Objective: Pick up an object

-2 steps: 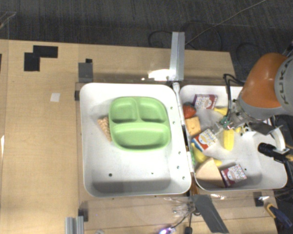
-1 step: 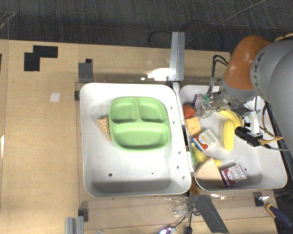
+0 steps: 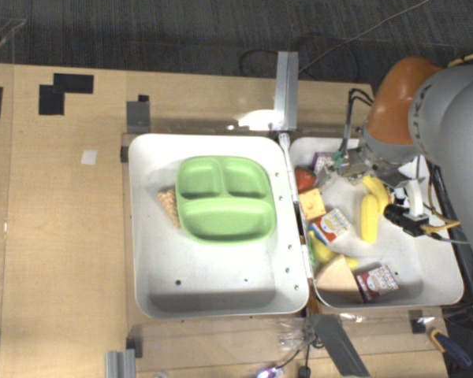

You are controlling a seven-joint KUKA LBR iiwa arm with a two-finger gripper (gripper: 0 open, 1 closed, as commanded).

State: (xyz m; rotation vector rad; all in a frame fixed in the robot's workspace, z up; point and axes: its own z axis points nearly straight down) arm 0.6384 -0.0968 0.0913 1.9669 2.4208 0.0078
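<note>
On the tabletop [image 3: 55, 235], the left bin [image 3: 154, 282] holds a green divided tray [image 3: 223, 197] with a tan item [image 3: 168, 205] just beside its left edge. The right bin [image 3: 426, 278] holds a banana [image 3: 370, 209] near its far end, long axis running far to near, beside a red-and-white packet [image 3: 331, 224], a yellow block [image 3: 312, 205] and a dark wrapper [image 3: 376, 281]. The gripper [image 3: 348, 162] hangs over the bin's far end, near the banana's far tip; whether its jaws are spread or pressed together cannot be told.

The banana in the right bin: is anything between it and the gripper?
Nothing visible does. The banana lies uncovered in the right bin, and the gripper hangs just beside its upper end, toward the left.
</note>
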